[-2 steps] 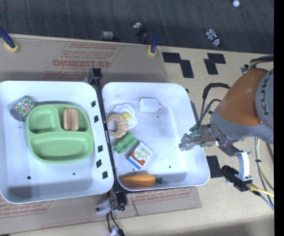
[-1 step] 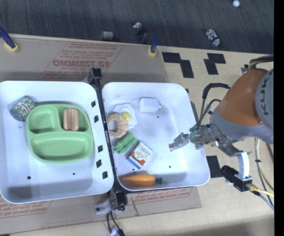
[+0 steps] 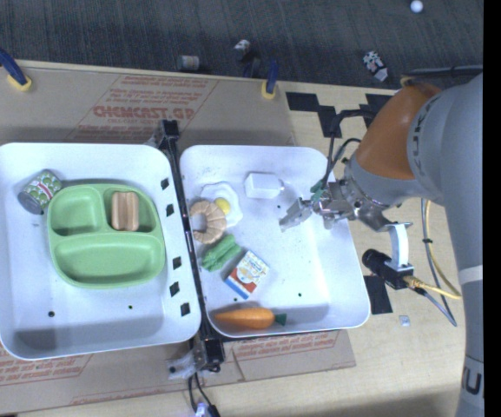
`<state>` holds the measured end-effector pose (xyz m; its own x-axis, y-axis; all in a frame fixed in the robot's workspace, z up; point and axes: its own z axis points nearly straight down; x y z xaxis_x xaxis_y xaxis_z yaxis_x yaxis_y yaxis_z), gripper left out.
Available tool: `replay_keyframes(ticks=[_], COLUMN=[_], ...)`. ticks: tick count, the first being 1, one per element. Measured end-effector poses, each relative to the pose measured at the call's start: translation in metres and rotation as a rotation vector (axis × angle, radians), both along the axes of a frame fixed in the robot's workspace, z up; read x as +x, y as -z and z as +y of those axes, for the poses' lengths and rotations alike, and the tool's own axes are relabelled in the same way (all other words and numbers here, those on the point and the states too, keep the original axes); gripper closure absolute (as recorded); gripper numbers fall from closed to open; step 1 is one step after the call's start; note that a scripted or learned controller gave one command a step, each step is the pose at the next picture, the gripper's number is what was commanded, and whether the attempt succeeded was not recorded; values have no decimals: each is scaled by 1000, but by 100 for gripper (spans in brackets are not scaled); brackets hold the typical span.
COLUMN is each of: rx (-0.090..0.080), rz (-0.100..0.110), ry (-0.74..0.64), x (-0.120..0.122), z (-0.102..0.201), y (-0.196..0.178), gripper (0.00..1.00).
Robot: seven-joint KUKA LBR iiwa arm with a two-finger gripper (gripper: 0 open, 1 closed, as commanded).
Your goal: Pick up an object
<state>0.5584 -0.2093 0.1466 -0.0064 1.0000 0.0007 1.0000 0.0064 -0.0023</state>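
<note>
— Where do you have the gripper (image 3: 295, 215) right now?

— I see it over the right bin (image 3: 341, 268), toward that bin's right half, with the grey arm (image 3: 445, 146) and its orange band reaching in from the right. Whether anything sits between the tips, I cannot tell from this slant, and I cannot tell how wide it stands either.

— What lies closest to it?

— The small white block (image 3: 263, 185), up and to the left of the tips, near but apart from them. Further left I have the fried egg (image 3: 220, 200) and, just below it, touching it, the tan ring-shaped pastry (image 3: 207, 220).

— And the rest of that bin?

— A green pod (image 3: 220, 254) just under the pastry, a little carton (image 3: 247, 274) with a red and blue edge beside it, and an orange carrot (image 3: 245, 319) lying along the near wall. All of those are well left of or below the gripper.

— The left bin (image 3: 16, 320)?

— I see a green divided tray (image 3: 102, 241) there with a tan block (image 3: 124, 210) in its upper right compartment, and a can (image 3: 37, 189) at the tray's upper left corner, well apart from the gripper
</note>
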Motion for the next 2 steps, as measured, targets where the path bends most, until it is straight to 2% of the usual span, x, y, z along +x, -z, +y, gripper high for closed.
replay_keyframes(ticks=[1,2], rx=[2,1], rz=[3,-2], ry=[-1,1], x=[-66,32], z=[-1,-1], y=[55,54], gripper=[0,0])
